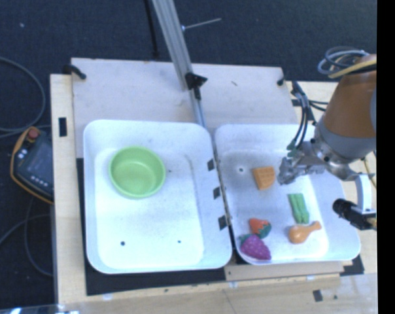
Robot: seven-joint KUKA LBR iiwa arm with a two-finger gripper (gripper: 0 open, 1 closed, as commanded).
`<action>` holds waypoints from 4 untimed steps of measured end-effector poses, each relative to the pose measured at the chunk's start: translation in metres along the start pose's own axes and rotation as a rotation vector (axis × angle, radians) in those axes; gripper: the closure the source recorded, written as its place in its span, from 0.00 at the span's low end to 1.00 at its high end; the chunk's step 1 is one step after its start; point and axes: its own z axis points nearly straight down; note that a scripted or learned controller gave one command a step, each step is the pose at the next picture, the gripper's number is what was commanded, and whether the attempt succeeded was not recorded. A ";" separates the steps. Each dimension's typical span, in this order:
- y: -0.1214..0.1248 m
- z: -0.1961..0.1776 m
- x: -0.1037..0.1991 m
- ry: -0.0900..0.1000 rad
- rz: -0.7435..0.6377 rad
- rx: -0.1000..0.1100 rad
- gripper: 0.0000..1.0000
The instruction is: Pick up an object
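Observation:
The right bin [240, 146] holds an orange wedge-shaped block [263, 177], a green toy vegetable [298, 207], an orange gourd-like toy [303, 231], a small red and green toy [259, 227] and a purple grape bunch [255, 247]. My gripper [289, 172] hangs over the right bin, just right of the orange block and above the green vegetable. Nothing shows between its fingers.
A light green bowl [138, 171] sits in the left bin [152, 241], toward its upper left. A slanted metal pole [174, 38] crosses the back of the bench. A yellow pendant [34, 165] lies off the bench's left side.

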 end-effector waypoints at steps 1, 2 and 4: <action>-0.003 -0.014 0.051 0.001 -0.002 -0.001 1.00; -0.002 -0.018 0.095 0.001 -0.001 -0.002 1.00; 0.000 -0.017 0.198 0.000 0.000 0.002 1.00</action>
